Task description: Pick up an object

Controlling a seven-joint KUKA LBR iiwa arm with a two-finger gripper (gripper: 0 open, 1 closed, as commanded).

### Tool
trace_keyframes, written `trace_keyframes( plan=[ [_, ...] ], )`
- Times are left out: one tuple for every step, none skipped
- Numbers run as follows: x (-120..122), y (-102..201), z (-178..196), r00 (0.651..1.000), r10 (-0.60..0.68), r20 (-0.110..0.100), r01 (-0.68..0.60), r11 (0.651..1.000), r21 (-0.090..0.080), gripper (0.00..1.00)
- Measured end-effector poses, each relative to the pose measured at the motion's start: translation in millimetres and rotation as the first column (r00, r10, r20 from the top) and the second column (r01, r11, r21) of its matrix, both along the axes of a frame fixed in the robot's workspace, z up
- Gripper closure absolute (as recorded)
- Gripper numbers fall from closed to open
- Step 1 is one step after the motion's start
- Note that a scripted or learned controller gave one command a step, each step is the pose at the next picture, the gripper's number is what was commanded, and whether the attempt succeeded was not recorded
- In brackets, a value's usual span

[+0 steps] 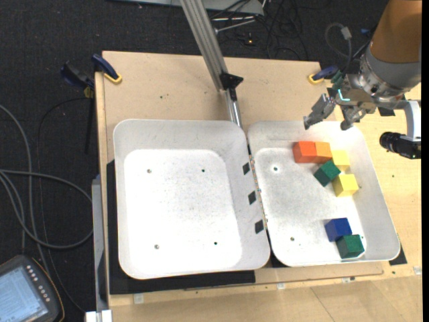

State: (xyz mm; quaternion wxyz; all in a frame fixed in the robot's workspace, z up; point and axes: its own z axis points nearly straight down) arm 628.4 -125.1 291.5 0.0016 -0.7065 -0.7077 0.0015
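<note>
blue clamps [80, 74], metal pole [204, 35], floor cables [27, 200]

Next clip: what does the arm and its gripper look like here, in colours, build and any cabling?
The arm has an orange band over a rounded grey wrist section. Below it sits a compact gripper of grey and dark metal parts, with two thin dark fingers and a small teal glint near its base. A grey cable loops beside the wrist. No lettering is legible.

Two shallow white plastic bins [134, 139], finely speckled grey, sit on a pale tan wooden bench [167, 79]; in the right one are small cubes: bright orange [306, 151], pale yellow [346, 184], dark green [328, 173], royal blue [337, 228], another green cube [350, 246]
</note>
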Motion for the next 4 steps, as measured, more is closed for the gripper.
trace_keyframes(
  plan=[
    [0.6,0.0,2.6,1.0,0.001,0.005,-0.001,1.0,-0.001,0.0],
    [4.9,4.7,-42.4,1.0,0.002,0.001,-0.002,1.0,-0.001,0.0],
    [5.9,5.1,-85.8,1.0,-0.002,0.0,0.002,1.0,0.0,0.0],
    [0.6,3.1,-130.4,1.0,-0.002,-0.001,0.002,1.0,0.0,0.0]
  ],
)
